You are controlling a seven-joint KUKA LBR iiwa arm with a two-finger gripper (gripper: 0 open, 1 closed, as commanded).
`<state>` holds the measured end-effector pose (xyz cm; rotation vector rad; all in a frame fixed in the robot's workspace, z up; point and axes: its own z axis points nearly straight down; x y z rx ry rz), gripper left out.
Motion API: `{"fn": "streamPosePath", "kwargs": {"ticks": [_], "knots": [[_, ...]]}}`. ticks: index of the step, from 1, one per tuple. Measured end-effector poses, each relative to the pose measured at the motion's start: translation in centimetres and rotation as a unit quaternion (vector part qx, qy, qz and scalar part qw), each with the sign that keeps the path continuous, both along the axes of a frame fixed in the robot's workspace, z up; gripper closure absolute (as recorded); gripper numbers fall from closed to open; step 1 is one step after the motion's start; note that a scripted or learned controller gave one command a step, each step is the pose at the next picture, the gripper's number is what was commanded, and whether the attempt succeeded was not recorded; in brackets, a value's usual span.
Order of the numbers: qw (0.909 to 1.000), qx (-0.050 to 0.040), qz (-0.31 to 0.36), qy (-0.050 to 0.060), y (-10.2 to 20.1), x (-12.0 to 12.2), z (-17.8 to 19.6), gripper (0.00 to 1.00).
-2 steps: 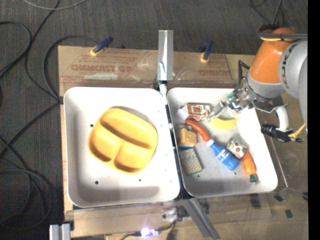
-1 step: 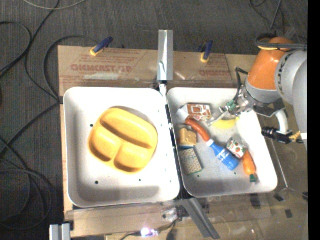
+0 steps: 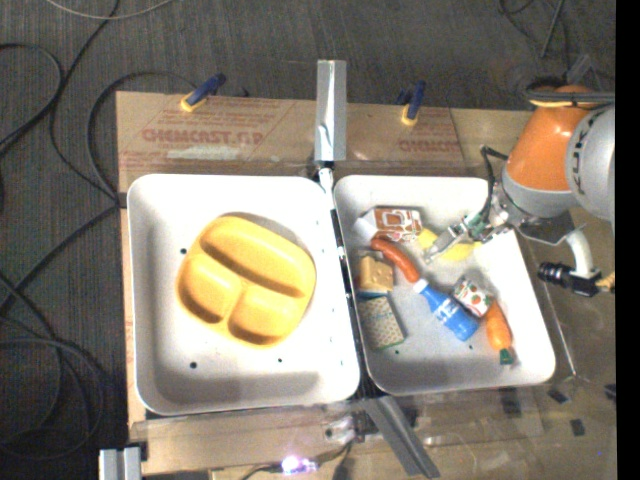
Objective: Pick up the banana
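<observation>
Banana (image 3: 447, 245) lies in the right bin (image 3: 530, 368), just beside the hot dog (image 3: 397, 259), not yet lifted. The gripper (image 3: 470, 229) hangs right at it; whether its fingers are apart or clamped, I cannot tell. Grasp and lift seem left.

Arm (image 3: 560, 168) reaching from right, end effector (image 3: 452, 236) lowered

overhead camera, slanted down, both bins (image 3: 140, 298)
</observation>
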<state>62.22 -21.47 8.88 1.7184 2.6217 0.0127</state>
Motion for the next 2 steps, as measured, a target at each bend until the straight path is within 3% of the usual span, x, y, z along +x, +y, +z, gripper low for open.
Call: {"fn": "streamPosePath", "kwargs": {"ticks": [1, 2], "knots": [[1.0, 0.0005, 0.0, -0.001, 0.1, 0.1, 1.0, 1.0], [0.9967, -0.0022, -0.081, 0.005, 3.9, 3.7, 11.3, 1.0]]}}
